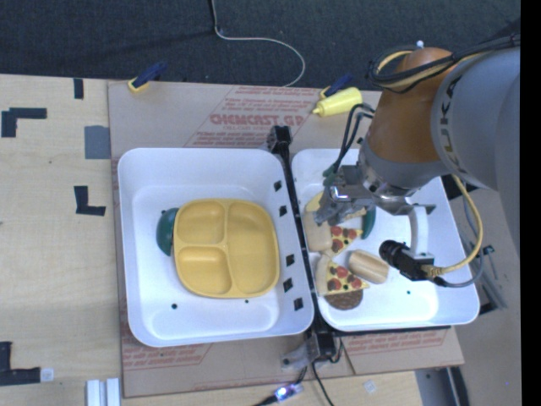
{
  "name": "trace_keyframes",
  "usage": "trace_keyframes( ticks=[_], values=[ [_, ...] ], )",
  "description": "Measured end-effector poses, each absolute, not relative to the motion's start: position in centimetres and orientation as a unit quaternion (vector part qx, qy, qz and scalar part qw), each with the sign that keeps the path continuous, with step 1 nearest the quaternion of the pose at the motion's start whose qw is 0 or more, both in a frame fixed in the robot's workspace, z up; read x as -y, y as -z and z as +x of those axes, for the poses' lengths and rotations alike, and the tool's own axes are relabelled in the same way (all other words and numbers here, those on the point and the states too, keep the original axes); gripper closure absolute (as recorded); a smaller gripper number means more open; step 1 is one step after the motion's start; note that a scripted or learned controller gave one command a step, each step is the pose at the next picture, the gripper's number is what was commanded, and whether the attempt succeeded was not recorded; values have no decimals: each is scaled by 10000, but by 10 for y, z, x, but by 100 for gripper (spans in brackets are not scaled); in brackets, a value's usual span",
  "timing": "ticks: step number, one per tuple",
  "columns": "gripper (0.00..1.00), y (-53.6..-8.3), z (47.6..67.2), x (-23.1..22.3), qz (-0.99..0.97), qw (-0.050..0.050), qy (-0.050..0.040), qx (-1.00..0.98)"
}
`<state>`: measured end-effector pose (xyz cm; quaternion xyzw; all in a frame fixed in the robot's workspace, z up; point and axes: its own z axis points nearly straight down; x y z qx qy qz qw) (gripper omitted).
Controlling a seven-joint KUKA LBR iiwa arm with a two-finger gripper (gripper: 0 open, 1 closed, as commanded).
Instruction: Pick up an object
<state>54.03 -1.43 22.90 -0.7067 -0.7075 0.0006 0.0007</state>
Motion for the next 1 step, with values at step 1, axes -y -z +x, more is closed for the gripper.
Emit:
trace_keyframes(
  ticks=[1],
  values=[
    [100,-227,534,15,-7068,9,-13,7074]
  ],
)
